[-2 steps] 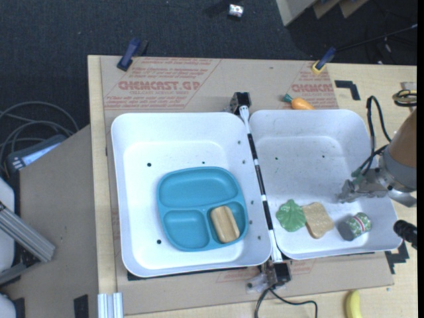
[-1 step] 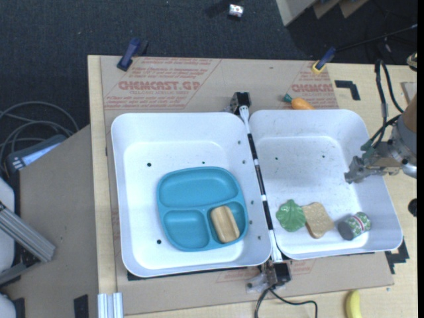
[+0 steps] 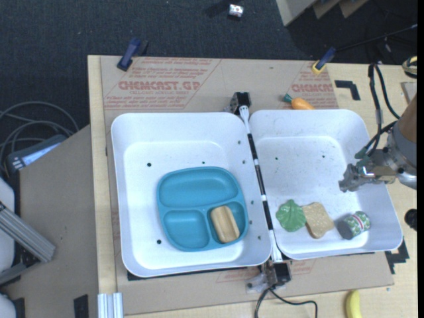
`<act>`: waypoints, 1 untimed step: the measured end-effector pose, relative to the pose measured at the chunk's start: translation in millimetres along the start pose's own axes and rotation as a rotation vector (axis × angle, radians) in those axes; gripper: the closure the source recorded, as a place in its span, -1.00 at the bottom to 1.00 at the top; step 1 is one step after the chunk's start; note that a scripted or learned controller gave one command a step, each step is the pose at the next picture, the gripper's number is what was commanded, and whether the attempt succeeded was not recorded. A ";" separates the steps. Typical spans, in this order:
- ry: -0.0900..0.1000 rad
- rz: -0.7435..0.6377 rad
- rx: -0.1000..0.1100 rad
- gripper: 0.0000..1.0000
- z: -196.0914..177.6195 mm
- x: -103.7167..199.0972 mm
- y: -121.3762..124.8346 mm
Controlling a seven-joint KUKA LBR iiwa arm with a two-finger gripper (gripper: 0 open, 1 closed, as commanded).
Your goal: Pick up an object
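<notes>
**Crowded front edge leaves little room for a clean grasp**

The grey two-finger gripper (image 3: 351, 177) hangs over the right-hand shallow white bin (image 3: 311, 126), near its right wall. Nothing lies between its fingers, though how wide they stand I cannot tell.

Three candidates lie in a row along that bin's front edge: a green leafy toy vegetable (image 3: 290, 215), touching a tan bread-like slab (image 3: 318, 219), with a small grey-and-green can-shaped piece (image 3: 354, 224) just beside it in the front right corner.

A descent onto the green piece or slab could catch both, or wedge a finger between them. The can, lying on its side, may roll away, and the nearby wall could block a finger.

In the left-hand white bin (image 3: 132, 138), a blue compartment tray (image 3: 189, 189) holds a tan bread-shaped block (image 3: 224, 223).
</notes>
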State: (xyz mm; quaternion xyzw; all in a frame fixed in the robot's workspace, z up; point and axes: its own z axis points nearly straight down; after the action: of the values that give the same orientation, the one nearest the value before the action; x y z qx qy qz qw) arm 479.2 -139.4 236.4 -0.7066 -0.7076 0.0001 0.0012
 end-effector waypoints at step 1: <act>0.000 -0.001 0.001 1.00 52.4 89.5 37.5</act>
State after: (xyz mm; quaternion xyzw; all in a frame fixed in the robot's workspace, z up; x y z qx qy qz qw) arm 516.5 -49.8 184.1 -0.7064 -0.7078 0.0003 0.0016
